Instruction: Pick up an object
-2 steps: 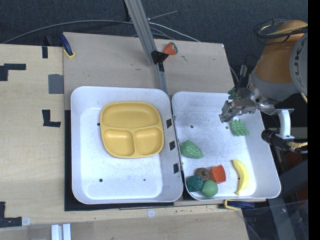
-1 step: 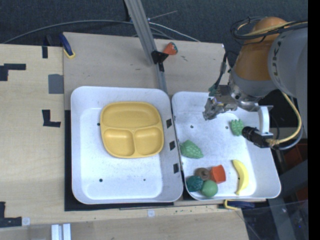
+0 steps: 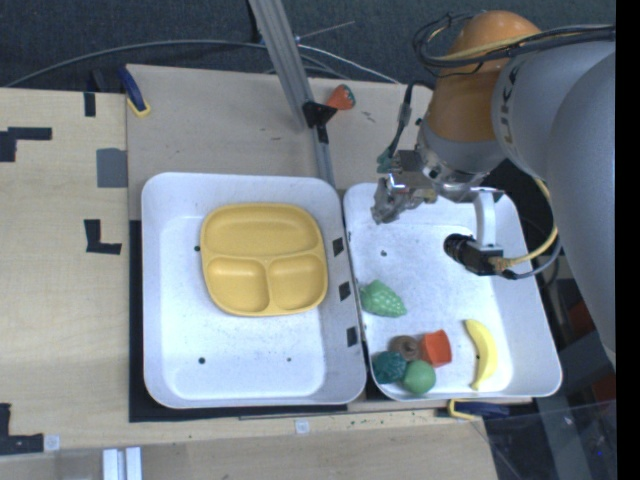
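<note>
Pale wooden bench top (image 3: 60,298), matte, with dark tape marks along its left side; it fills the left and lower frame.

Grey metal robot arm (image 3: 570,148) with a glossy orange band, upper right of the frame, reaching down toward the top of the right bin.

Left shallow white plastic bin (image 3: 170,368), rounded corners, speckled floor, centre-left of the frame. It holds a yellow plastic divided plate (image 3: 265,258), rounded square with three compartments, lying flat in the bin's upper half.

Right shallow white plastic bin (image 3: 530,368), same make, centre-right, touching the left bin along a dark seam.

Slim grey metal pole (image 3: 285,58), slanting down from the top centre to the bins' shared edge.

Objects in the right bin, all toward its lower part:
- yellow plastic banana (image 3: 482,353), curved, smooth, near the lower right wall;
- light green knobbly leaf-shaped piece (image 3: 383,300), by the left wall, apart from the rest;
- orange-red blocky piece (image 3: 437,347);
- brown ring-shaped piece (image 3: 405,346), just beside the orange-red piece;
- dark teal bumpy lump (image 3: 389,368) and smooth green ball (image 3: 420,376), side by side at the bottom edge.

Dark two-finger gripper (image 3: 385,211), over the right bin's upper left corner, well apart from the objects. Nothing shows between its tips; whether they are apart or together cannot be told.
</note>
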Robot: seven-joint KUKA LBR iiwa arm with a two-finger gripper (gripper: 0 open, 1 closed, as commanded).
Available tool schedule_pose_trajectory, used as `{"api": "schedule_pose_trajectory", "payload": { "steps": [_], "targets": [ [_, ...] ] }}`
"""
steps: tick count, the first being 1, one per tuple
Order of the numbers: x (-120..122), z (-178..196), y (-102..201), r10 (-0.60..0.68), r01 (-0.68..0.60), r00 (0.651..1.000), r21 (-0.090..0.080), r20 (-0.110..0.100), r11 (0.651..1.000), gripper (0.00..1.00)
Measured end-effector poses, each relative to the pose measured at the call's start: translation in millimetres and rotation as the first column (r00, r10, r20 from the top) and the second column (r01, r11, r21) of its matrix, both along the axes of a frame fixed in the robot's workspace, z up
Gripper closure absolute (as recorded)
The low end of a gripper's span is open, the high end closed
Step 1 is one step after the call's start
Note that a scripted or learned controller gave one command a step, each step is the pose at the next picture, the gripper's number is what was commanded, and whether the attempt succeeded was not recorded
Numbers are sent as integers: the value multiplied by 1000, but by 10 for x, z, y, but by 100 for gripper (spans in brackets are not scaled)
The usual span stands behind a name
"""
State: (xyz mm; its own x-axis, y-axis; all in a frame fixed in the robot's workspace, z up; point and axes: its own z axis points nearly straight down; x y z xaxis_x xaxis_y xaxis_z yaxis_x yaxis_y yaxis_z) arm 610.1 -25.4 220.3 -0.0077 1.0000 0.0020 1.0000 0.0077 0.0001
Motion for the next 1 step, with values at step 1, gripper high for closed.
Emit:
{"api": "schedule_pose_trajectory", "payload": {
  "steps": [1],
  "targets": [
    [79,-81,486,-2,2,1000,-3,-2,1000,100]
  ]
}}
